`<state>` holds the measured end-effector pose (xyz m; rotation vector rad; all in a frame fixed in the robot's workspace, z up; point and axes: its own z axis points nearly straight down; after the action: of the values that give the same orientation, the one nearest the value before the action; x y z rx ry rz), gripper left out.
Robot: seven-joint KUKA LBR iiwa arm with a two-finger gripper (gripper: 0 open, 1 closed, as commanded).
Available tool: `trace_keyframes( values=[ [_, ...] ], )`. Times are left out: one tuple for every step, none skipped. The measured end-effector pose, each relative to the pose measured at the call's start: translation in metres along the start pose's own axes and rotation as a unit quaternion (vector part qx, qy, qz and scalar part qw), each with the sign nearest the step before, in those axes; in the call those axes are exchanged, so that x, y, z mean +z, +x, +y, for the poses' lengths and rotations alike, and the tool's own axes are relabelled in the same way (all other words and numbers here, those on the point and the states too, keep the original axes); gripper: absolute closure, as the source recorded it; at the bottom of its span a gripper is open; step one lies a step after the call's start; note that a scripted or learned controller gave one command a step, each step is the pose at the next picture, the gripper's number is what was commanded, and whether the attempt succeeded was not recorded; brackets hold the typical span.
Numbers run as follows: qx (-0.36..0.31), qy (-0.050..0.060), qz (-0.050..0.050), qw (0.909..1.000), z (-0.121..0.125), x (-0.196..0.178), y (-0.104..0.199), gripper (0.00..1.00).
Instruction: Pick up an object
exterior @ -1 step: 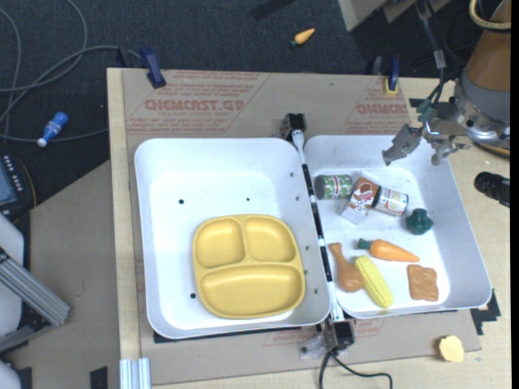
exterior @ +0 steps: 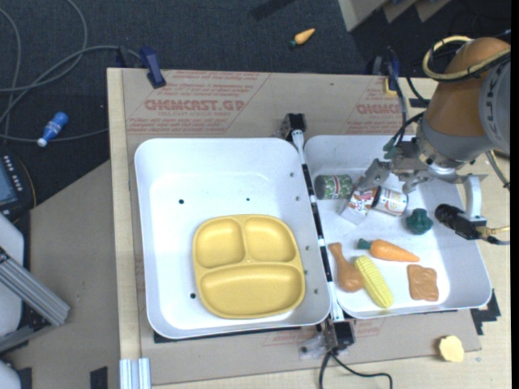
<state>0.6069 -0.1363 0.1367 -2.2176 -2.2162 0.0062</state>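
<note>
Toy food lies scattered in the right bin (exterior: 478, 286), and the piece nearest the gripper (exterior: 388, 186) is a small white carton (exterior: 361, 203) with a red mark, lying tilted beside a small white-labelled can (exterior: 392, 202) on its side. The gripper hangs low over these two, just above or touching them; whether it holds anything I cannot tell from this slanted view. The carton looks light and stiff, with flat faces that give a fair hold across its narrow width, though it may skid on the smooth bin floor. The can and the green jar (exterior: 333, 186) nearby are round and would likely roll if nudged off centre. Further forward lie a carrot (exterior: 391, 251), a corn cob (exterior: 375, 280), a drumstick (exterior: 346, 271) and a brown slab (exterior: 422, 283), all probably hard, slick plastic, best taken across their short axis. The left bin (exterior: 162, 217) carries a yellow divided plate (exterior: 247, 266).
</note>
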Motion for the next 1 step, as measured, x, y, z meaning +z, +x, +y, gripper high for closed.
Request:
trace_keyframes(
  values=[
    [-0.001,-0.002,0.000,1.0000,0.0079,0.0544,0.0245,0.00]
  ],
)
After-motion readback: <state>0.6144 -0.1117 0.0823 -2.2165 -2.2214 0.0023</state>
